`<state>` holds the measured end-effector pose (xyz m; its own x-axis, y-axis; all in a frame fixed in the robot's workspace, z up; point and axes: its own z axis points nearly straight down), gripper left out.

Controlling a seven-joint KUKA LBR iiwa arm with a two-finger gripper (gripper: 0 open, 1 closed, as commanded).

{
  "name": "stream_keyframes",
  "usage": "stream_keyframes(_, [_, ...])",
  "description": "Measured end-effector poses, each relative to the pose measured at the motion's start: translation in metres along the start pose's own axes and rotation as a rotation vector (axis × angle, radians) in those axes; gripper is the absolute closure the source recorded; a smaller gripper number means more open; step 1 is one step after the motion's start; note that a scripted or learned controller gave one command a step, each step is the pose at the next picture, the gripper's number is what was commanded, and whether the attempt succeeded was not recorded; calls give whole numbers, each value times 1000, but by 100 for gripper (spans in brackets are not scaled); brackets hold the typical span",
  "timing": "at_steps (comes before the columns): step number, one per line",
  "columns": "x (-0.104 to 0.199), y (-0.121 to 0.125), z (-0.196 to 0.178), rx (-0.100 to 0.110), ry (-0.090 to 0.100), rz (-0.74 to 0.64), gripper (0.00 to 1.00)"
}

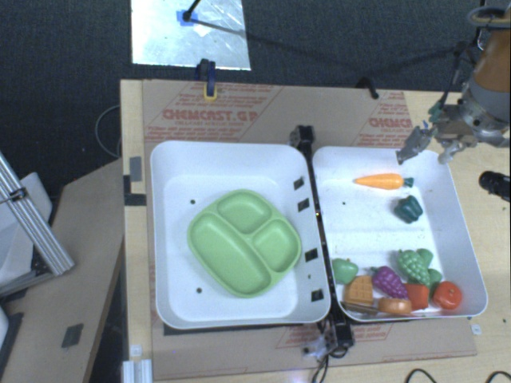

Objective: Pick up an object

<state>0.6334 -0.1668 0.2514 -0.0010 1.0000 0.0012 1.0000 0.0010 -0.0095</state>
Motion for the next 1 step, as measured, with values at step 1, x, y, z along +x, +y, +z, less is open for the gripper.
stream_keyframes(1, [1, 2, -8, -11, -2, -2, 0])
